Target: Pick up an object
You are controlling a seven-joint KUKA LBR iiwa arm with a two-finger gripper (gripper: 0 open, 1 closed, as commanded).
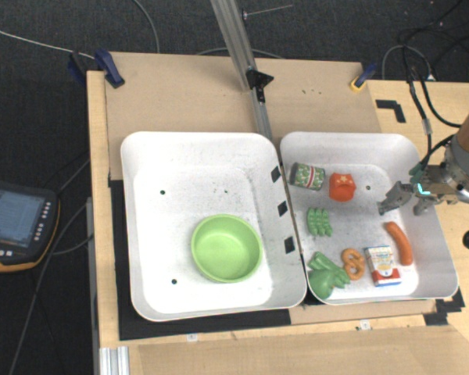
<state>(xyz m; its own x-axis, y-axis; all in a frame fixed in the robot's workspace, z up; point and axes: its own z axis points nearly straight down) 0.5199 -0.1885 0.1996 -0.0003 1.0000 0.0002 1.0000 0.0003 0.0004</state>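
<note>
- While the bench carries both bins, the left bin holds a green bowl and the right bin holds every small item.
- Entering from the right, the arm sits low over the right bin's far-right side, wrist angled leftward into the bin.
- Its gripper hangs above bare bin floor with the jaws spread and nothing between them.
- Likely targets lie close: an orange sausage just below the gripper and a red pepper to its left.
- Further off sit a can, a carton, a pretzel, a green ridged piece and a leafy green toy.
- Risk, as I judge it: the gripper stands over a gap between items, so a straight descent may close on nothing.
- The rounded sausage could roll or squirt out if pinched off-centre.
- The pepper may tip if a finger clips it.
</note>
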